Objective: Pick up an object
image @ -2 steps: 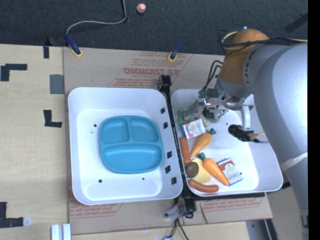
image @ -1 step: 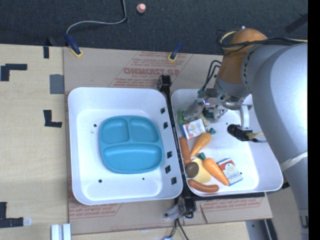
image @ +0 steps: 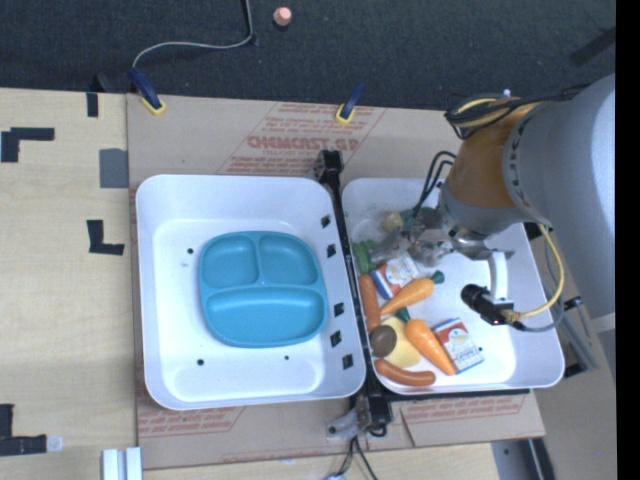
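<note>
Counter (image: 60,268): pale wood surface carrying a cardboard sheet (image: 290,143) with red print, on which two shallow white bins sit side by side.
Left bin (image: 170,203): holds a blue divided plate (image: 262,288) with three compartments, lying flat near the bin's centre.
Right bin (image: 530,353): holds a cluster of toy foods crowded toward its left wall.
Toy foods: an orange carrot (image: 408,294) lying at a slant in the middle of the cluster; a second carrot (image: 431,345) below it, pointing toward the lower right; a sausage (image: 404,375) along the bin's near edge; a yellow piece with a brown end (image: 391,340) between the carrots; a small red-and-white carton (image: 462,345) just right of the second carrot.
Arm (image: 520,168): grey with an orange band, reaching in from the right over the right bin.
End effector (image: 425,230): low over the upper part of the cluster, just above the first carrot; whether its fingers are apart or closed cannot be told, and nothing is visibly held.
Cable (image: 200,43): black, running across the dark floor beyond the counter.
</note>
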Controlling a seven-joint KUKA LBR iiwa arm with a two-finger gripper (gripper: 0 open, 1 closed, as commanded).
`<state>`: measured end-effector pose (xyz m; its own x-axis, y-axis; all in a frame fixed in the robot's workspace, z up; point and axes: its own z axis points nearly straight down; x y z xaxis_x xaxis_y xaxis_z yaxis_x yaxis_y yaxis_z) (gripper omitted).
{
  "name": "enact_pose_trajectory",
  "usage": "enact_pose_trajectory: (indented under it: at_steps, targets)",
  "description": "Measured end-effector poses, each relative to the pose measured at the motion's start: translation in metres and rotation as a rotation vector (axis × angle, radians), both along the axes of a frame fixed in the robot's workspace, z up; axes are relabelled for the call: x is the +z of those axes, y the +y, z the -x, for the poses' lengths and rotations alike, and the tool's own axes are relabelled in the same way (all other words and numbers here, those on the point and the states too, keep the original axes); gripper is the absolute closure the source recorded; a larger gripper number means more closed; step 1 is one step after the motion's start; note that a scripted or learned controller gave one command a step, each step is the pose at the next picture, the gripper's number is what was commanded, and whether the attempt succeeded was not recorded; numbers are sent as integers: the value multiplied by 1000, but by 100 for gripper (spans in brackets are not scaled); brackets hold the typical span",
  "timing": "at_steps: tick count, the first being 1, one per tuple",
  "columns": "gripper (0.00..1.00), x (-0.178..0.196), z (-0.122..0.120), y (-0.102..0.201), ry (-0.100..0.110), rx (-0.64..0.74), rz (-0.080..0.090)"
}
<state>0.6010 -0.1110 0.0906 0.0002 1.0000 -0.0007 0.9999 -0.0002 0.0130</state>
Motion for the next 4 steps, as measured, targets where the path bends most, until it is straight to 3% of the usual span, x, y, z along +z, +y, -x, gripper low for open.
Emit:
enact_pose_trajectory:
  at_steps: [1, 2, 3, 4]
  targets:
    - [0, -5, -58, -1, 70, -8, -8]
    - [0, 0, -10, 6, 0, -2, 3]
    - [0, -5, -58, 6, 68, -8, -4]
    - [0, -5, -58, 7, 66, -11, 0]
